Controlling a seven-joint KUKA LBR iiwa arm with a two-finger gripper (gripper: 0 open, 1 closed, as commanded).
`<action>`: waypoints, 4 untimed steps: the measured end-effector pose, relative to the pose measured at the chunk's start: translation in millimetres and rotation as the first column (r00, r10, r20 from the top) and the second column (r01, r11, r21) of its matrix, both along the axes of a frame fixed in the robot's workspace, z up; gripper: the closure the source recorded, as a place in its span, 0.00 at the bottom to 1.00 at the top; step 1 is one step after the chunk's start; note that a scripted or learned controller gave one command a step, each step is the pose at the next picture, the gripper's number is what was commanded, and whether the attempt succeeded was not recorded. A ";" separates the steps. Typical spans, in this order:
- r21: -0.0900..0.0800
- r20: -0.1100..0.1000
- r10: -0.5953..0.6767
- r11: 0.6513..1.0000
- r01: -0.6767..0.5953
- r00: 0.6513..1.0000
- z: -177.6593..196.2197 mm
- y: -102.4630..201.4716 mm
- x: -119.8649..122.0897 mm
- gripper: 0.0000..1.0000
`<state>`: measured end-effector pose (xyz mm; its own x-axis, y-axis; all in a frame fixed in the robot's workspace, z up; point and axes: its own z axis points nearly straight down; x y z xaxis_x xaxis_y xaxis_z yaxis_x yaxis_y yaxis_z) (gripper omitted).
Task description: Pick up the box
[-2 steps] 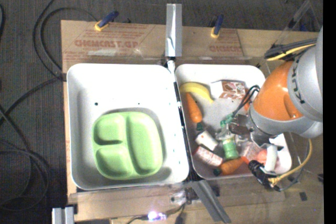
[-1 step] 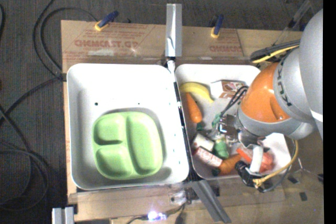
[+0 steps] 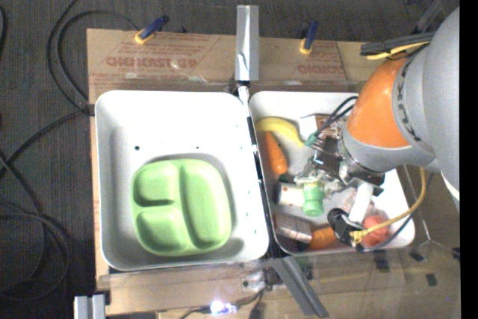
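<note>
A dark brown flat box (image 3: 293,228) lies near the front edge of the right bin (image 3: 263,107). My gripper (image 3: 323,174) hangs over the middle of that bin, above and a little right of the box, close to a white bottle with a green cap (image 3: 302,197). The grey wrist and its orange band (image 3: 377,119) hide the bin's right half. Nothing can be seen held in the gripper.
A yellow banana (image 3: 280,128) and an orange carrot (image 3: 275,154) lie at the right bin's back left. An orange item (image 3: 323,238) and a red item (image 3: 378,228) sit at its front. The left bin (image 3: 119,112) holds a green divided plate (image 3: 181,205).
</note>
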<state>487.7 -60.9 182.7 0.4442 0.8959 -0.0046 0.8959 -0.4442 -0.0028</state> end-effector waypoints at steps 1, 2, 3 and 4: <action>0.000 -0.002 0.036 0.999 -0.036 0.999 -66.6 -37.8 42.0 1.00; -0.002 0.001 0.014 1.000 -0.014 1.000 0.7 -1.1 149.0 1.00; -0.002 0.001 0.014 1.000 -0.014 1.000 0.3 -0.9 148.8 0.00; 0.001 -0.001 0.240 0.971 -0.240 0.971 -33.7 -86.5 94.0 0.00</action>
